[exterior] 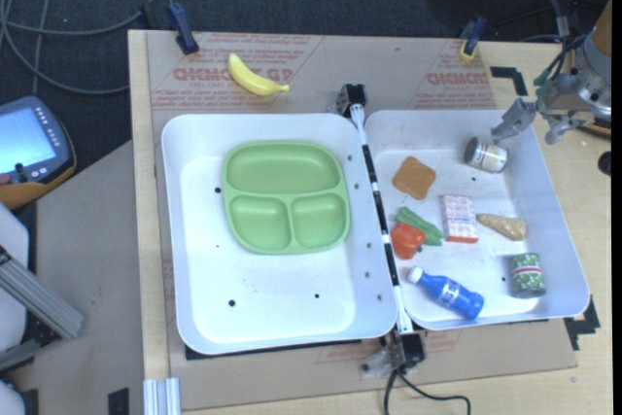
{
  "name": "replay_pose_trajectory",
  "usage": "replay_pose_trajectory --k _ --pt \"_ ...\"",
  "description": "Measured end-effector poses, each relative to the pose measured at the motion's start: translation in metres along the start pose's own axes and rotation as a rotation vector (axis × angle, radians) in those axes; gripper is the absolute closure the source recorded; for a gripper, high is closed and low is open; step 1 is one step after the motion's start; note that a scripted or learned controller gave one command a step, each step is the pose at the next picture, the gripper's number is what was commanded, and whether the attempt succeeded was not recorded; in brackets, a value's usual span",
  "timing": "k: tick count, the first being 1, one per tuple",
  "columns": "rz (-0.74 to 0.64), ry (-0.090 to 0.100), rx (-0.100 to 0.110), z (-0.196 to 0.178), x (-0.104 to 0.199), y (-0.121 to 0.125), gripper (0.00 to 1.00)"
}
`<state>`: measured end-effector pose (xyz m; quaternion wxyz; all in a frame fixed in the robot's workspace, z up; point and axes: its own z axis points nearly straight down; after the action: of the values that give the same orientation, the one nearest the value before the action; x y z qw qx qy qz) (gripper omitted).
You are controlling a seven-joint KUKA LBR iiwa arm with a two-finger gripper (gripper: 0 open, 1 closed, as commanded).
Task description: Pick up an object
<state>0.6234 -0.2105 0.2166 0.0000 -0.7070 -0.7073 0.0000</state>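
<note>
We poise our tool (518, 119), spread and holding nothing, beside the silver can (486, 154) near the right bin's (569, 238) far edge.

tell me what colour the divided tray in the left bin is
Light green tray, seen best in the camera view.

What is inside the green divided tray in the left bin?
All three compartments of the green tray show bare green bottoms, nothing lying in them. The bin floor beneath the tray is covered, so that stays unknown.

green tray (286, 193) left bin (194, 238), tool (533, 118) right bin (554, 199)
</note>
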Motion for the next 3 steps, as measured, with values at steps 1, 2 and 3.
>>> replay_pose_trajectory --k 1,2,3 --pt "-0.002 0.003 0.003 0.109 -0.009 0.034 0.00" --pt "-0.002 -0.002 -0.003 0.129 0.007 0.045 0.00" --pt "-0.003 -0.004 -0.005 0.118 0.007 0.045 1.00"
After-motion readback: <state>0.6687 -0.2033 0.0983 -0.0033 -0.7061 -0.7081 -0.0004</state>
